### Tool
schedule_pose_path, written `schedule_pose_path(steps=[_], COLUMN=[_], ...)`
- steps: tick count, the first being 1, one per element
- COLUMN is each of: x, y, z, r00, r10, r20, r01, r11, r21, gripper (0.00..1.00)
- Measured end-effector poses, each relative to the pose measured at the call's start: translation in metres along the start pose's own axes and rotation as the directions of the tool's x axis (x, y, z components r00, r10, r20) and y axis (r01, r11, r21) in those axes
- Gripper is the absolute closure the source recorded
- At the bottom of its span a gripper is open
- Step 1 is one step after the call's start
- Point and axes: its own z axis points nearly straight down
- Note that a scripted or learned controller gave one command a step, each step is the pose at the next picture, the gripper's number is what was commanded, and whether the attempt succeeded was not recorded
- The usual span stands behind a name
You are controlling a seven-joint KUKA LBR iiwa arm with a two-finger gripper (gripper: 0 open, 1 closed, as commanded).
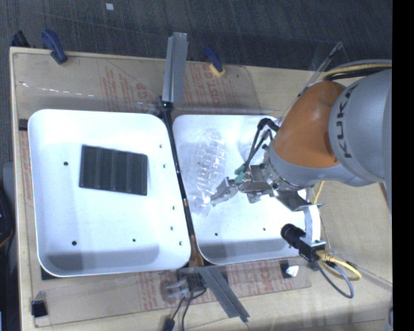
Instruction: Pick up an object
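Observation:
A clear plastic bottle-like object (pixel 208 158) lies in the right bin (pixel 214 254), in its upper left part, and is hard to make out against the white floor. My gripper (pixel 221 192) reaches in from the right and sits low in that bin, just below and right of the clear object, pointing left toward the divider between the bins. A dark ribbed rectangular slab (pixel 114 170) lies flat in the left bin (pixel 48 254), far from the gripper.
The arm's orange band and grey wrist (pixel 310 143) cover the right side of the right bin. A metal bar (pixel 174 67) stands at the back between the bins. Cables (pixel 331 264) trail at the bench's front right. Blue clamps (pixel 54 45) hold the back edge.

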Motion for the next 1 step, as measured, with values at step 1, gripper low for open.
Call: schedule_pose_path(steps=[1], x=[0.0152], y=[0.0423], z=[-0.0074], r00=[0.966], r10=[0.259], r20=[0.001], r01=[-0.259], r11=[0.966], r21=[-0.003], gripper=[0.0])
